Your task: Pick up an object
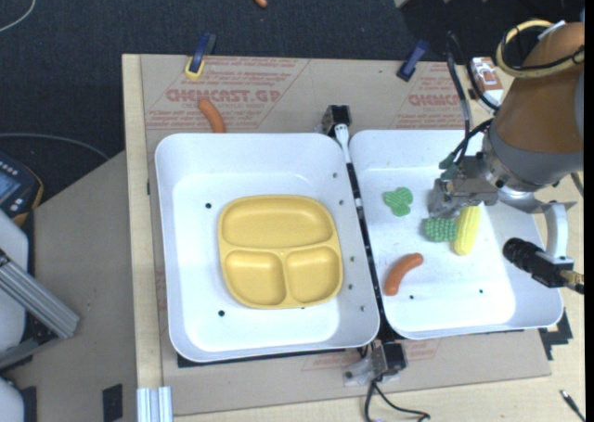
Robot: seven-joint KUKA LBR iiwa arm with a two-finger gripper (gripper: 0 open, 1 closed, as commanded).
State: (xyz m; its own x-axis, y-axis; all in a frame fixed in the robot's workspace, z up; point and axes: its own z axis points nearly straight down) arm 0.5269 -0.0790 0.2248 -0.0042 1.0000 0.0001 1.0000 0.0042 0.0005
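Grey and orange-banded, the arm reaches in from the right, its gripper (452, 199) lowered into the right bin (492, 313) over a green toy (440, 227); whether it grips cannot be told. Just right lies a yellow corn cob (467, 229), long axis running near-to-far, tilted slightly.

Probably lab, clamped bench (278, 86), cables (390, 402)
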